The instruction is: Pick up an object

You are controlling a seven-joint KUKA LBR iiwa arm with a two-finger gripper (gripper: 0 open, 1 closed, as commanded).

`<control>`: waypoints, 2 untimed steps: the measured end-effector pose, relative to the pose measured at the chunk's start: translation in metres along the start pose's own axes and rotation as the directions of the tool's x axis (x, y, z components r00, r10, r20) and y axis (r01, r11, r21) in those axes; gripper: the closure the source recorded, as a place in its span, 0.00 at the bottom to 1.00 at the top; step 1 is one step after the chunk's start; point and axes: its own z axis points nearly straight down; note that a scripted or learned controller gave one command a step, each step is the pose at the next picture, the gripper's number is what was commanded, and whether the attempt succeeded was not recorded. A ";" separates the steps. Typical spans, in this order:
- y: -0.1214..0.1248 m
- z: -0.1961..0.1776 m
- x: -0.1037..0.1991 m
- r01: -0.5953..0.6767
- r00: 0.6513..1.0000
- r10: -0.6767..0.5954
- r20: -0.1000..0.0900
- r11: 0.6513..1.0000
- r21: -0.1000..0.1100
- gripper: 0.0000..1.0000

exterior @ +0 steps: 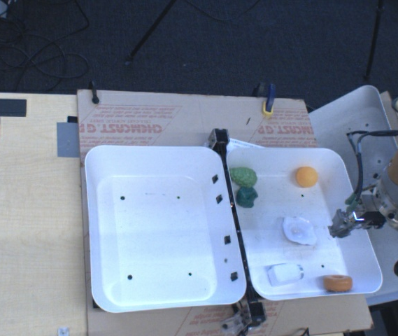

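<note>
Dark carpet [185,40] runs across the far side of the scene, strewn with black cables [38,19]. Nearer lies a pale wooden bench top [24,229] marked with dark tape patches [3,114], and a printed cardboard sheet [185,121] held by a yellow-and-blue clamp [269,100].

Smooth white plastic bins [157,161] (faintly glossy) sit on matt brown cardboard [185,121].

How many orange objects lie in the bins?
2. An orange ball sits near the far edge of the right bin; a flatter orange piece lies in that bin's near right corner. Nothing appears to hide another.
</note>
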 end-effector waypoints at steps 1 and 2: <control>-0.003 0.016 -0.029 -0.001 1.000 0.001 0.004 1.000 -0.011 1.00; -0.002 0.016 -0.006 0.004 1.000 -0.004 0.002 1.000 -0.013 1.00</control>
